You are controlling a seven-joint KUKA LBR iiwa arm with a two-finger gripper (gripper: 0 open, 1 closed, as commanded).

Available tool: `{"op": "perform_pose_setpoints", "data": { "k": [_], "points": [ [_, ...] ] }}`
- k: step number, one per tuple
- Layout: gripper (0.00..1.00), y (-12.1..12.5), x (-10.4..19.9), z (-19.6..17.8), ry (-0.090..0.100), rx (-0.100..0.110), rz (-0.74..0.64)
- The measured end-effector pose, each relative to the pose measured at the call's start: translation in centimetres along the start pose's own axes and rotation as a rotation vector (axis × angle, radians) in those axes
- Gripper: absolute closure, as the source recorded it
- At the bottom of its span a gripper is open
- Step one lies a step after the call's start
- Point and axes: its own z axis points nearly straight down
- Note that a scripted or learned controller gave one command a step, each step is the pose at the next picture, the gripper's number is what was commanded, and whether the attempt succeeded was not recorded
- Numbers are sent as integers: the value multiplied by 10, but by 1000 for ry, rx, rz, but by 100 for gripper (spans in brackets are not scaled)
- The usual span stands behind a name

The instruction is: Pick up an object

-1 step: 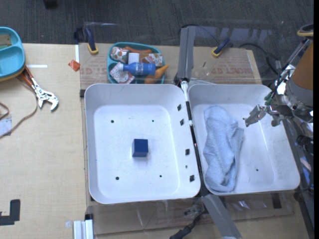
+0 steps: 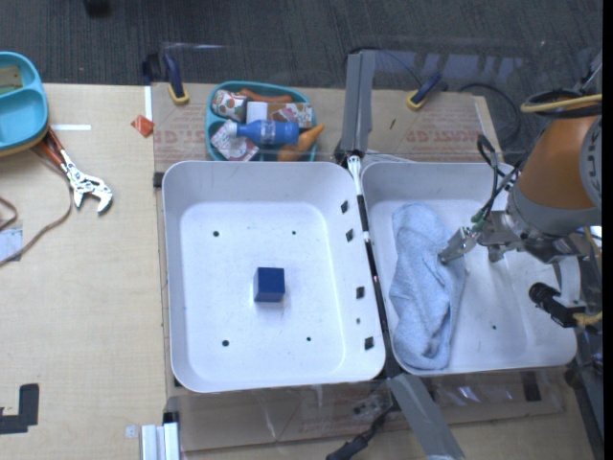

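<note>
Hangs low over the right bin (image 2: 508, 357). The gripper (image 2: 454, 250) is tipped toward the pale blue towel (image 2: 420, 290), either touching its near edge or just short of it; cannot tell which. Cannot tell either whether released or clenched, being too small and dark against the cloth. Nothing seen held.

Towel judged soft, light and limp: no risk of breaking, little of slipping, but likely to sag, unfold and drag once lifted. Lies crumpled in a long heap, just beside the gripper on the side away from the arm, running from level with the tip down toward the bin's front rim. Best taken at a raised fold or thick ridge near the tip, not at a flat single layer, which would likely pinch thin and pull free.

Blue cube (image 2: 270, 284) sits well apart from the gripper, beyond the towel and the two rims between, alone on the floor of the left bin (image 2: 182, 286). Judged stiff, small and light, easy to take by two opposite flat faces.

Bare bin floor lies on the arm's side of the gripper — good room for backing off. Beyond the towel stands the wall shared with the left bin, close against the cloth, so little room for a sideways sweep that way. Straight up looks the freest path, high enough for the hanging cloth to pass the rim.
</note>
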Motion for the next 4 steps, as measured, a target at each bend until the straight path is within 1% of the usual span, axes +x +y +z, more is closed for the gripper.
{"op": "perform_pose_setpoints", "data": {
  "k": [1, 2, 3, 4],
  "points": [
    [0, 31, -33, -36, 0, 7, 106],
    [0, 29, -13, 0, -1, 1, -7],
    [0, 48, 6, 0, -2, -1, -59],
    [0, 12, 33, -45, 2, 9, 58]
  ]
}}
